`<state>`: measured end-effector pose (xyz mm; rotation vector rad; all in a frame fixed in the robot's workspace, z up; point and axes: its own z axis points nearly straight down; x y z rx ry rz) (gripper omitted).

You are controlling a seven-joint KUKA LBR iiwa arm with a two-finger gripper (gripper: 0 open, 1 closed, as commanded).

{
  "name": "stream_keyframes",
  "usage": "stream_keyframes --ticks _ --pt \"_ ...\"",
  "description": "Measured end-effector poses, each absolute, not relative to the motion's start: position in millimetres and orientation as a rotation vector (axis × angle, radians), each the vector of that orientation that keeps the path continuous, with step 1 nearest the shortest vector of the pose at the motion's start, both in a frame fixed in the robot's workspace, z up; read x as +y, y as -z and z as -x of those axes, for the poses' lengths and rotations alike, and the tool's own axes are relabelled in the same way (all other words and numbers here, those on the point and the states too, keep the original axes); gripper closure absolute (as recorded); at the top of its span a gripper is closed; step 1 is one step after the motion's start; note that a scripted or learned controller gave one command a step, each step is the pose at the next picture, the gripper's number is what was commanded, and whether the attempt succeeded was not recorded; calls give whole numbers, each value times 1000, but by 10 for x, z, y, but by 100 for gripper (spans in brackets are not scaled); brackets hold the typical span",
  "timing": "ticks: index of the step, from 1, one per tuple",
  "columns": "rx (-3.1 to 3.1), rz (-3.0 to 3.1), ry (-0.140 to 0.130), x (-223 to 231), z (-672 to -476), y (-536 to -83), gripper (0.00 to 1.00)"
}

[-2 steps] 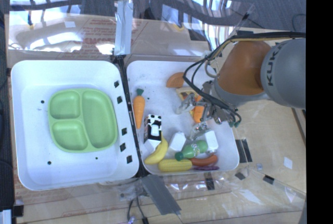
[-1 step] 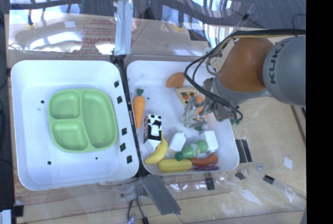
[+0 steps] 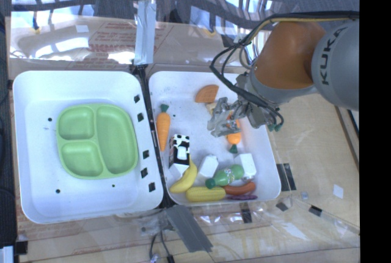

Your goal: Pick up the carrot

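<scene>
Camera view showed the gripper (image 3: 221, 119) mid-frame, its grip state unclear, right of the carrot (image 3: 163, 127) lying free.

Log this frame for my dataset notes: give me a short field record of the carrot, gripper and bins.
carrot: lies lengthwise along the right bin's left wall, green top toward the back
gripper: over the right bin's middle, apart from the carrot
right bin: holds toy foods, including a banana
left bin: holds a green divided plate
</scene>
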<state>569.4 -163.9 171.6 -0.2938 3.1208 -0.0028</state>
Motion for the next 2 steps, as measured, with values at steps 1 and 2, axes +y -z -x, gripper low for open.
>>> stream_keyframes --ticks 1,2 --pt "3138 77 -2 -605 -6045 -1927 100" --pt "3132 -280 0 123 -5390 -1915 100"
